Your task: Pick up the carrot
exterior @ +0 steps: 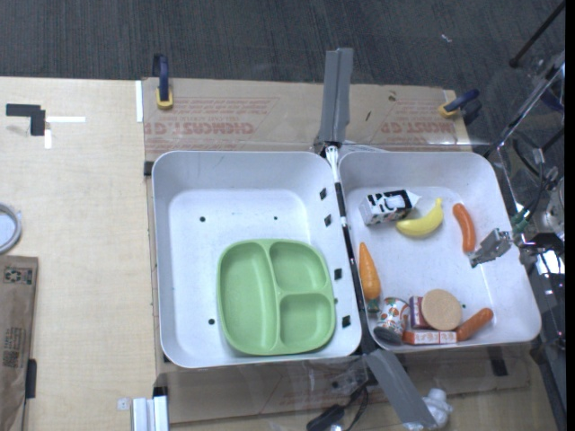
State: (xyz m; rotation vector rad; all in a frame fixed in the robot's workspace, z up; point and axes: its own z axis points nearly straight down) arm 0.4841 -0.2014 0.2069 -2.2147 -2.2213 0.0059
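I see the carrot (pixel 368 272) lying against the right bin's (pixel 492 176) left wall, untouched. Gripper (pixel 490 247) sits near the right wall; can't tell its state. Still the approach step: I'd cross left, descend over it.

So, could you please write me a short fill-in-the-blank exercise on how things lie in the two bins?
1. The carrot lies in the ____ bin, against the divider.
2. The green plate has ____ compartments.
3. The banana lies next to a black-and-white ____.
4. The pincer hovers near the right bin's ____ wall.

Missing words: right; three; carton; right
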